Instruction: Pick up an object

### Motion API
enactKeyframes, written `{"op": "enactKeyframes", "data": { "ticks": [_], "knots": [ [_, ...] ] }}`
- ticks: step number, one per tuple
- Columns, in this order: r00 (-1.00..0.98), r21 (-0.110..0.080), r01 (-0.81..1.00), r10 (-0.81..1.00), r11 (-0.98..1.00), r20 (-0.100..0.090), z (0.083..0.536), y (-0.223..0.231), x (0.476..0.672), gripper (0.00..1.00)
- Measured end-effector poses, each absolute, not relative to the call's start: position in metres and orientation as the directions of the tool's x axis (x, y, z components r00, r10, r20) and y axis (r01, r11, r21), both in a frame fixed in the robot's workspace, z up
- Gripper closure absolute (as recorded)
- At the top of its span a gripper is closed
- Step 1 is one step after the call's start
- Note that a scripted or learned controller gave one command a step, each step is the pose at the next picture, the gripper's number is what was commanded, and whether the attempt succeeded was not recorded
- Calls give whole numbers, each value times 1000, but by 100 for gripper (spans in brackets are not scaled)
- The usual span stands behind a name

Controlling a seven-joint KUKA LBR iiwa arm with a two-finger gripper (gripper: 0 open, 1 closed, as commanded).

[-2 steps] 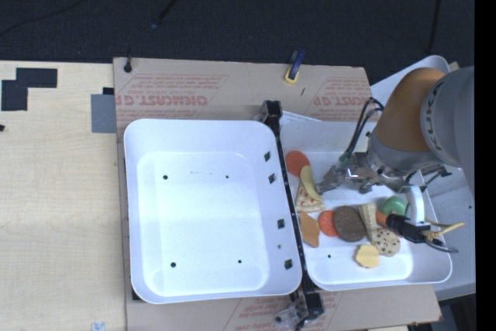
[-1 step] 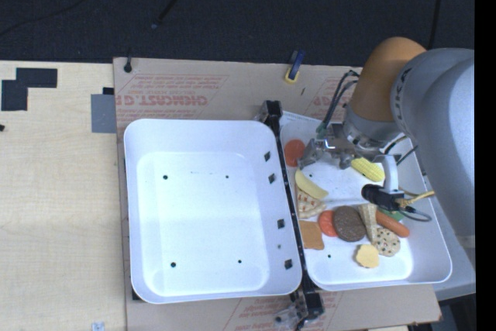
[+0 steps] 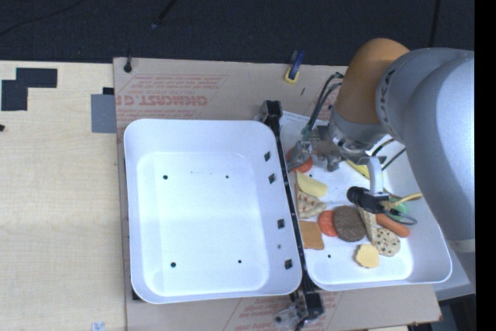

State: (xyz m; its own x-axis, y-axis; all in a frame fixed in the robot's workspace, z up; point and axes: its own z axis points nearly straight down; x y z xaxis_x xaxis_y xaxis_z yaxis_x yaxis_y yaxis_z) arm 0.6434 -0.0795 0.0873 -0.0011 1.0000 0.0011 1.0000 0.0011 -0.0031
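Observation:
My gripper [image 3: 313,155] is down in the far left part of the right bin [image 3: 422,260], above the pile of play food. A small red piece [image 3: 303,165] lies right at the gripper, partly covered by it. Just nearer the camera lie a pale yellow slice [image 3: 313,186] and a waffle-like wedge [image 3: 308,205]. Further toward the front are an orange cracker [image 3: 311,236], a red round slice [image 3: 326,222], a brown patty [image 3: 349,224], a speckled cookie [image 3: 386,244], a yellow chunk [image 3: 367,256] and an orange carrot-like stick [image 3: 392,225].
The left bin [image 3: 155,143] sits beside the right one, the two divided by a black rail [image 3: 283,190]. The grey arm with its orange band [image 3: 368,85] covers the right bin's far right part. A blue and yellow clip [image 3: 294,67] lies on the board behind the bins.

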Motion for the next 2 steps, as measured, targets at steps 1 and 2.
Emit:
{"op": "enactKeyframes", "data": {
  "ticks": [1, 2],
  "knots": [
    [2, -4, 1000, 1000, -2, 0, 87, -100, 636, 0],
    [0, -4, 1000, 1000, 0, 1, 97, -100, 636, 100]
  ]
}}
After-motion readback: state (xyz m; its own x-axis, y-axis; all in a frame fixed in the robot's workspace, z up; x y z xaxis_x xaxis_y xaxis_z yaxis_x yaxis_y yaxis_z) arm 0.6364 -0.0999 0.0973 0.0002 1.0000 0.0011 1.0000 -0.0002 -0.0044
